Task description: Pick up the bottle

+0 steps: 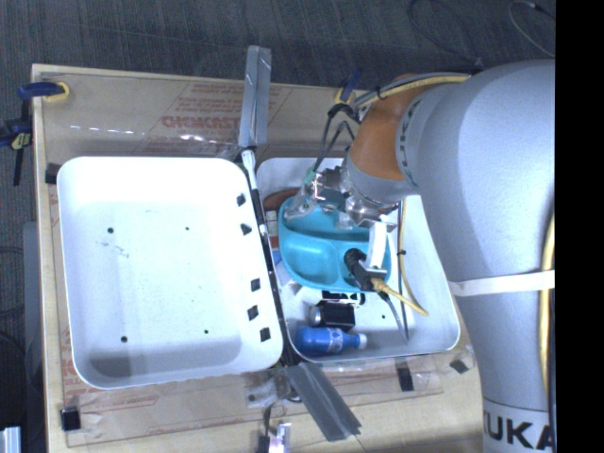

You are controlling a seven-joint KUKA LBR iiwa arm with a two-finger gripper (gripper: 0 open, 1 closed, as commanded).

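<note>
The bottle is dark blue with a paler blue cap end and lies on its side along the front wall of the right bin. My gripper is over the back half of that bin, on top of a large turquoise object, well behind the bottle. The grey wrist with its orange band covers the bin's back right part. Nothing of the bottle is near the gripper.
A small black item lies between the turquoise object and the bottle. A yellow cable and a white piece hang by the wrist. The left bin adjoins along the middle divider.
</note>
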